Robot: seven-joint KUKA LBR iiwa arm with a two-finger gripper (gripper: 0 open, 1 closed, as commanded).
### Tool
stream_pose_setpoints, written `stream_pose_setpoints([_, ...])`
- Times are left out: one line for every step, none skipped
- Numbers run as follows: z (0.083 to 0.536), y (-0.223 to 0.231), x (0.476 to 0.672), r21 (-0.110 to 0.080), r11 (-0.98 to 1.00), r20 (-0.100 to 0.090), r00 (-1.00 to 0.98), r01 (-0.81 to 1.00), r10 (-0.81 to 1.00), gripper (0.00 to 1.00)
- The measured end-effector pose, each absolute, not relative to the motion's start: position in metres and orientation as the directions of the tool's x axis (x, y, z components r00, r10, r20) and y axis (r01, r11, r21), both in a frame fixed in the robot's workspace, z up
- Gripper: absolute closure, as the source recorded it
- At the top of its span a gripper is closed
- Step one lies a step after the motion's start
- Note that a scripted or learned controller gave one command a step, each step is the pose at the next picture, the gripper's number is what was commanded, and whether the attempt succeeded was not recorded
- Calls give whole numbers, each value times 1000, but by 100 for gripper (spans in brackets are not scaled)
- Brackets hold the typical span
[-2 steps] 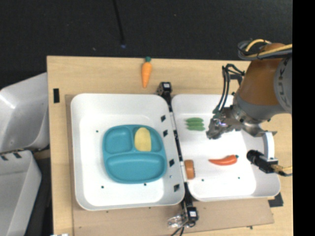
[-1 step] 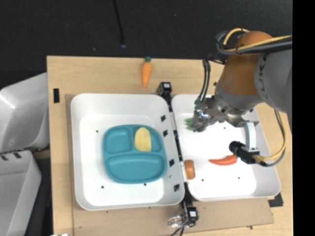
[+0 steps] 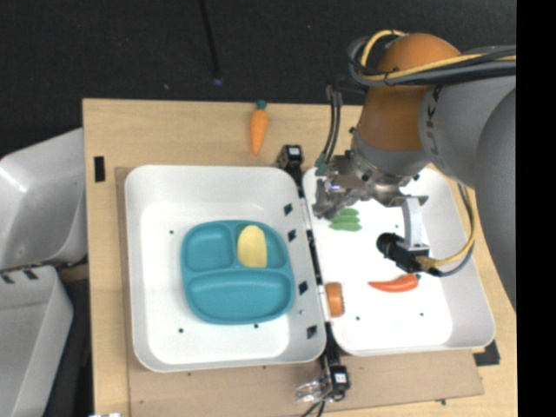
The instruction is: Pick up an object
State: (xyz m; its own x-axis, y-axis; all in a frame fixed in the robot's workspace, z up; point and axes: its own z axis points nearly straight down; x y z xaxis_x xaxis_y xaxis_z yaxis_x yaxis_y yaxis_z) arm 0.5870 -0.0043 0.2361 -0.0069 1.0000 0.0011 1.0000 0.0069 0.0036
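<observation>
The gripper hangs low over the green pea pod in the right bin, upper left corner, seemingly lined up to grasp it. Whether it is gripping anything, I cannot tell.

Two white bins, one blue divided plate, one carrot, one red chili, one green pod

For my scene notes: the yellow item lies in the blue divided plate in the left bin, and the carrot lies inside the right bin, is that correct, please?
Not quite. The carrot lies outside both bins, on the wooden bench behind the left bin, as the camera view shows. The yellow item does lie in the blue divided plate in the left bin.
</observation>
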Motion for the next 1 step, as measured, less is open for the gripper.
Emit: stream_pose_setpoints([238,49,599,2,8,1,-8,1000,1000,100])
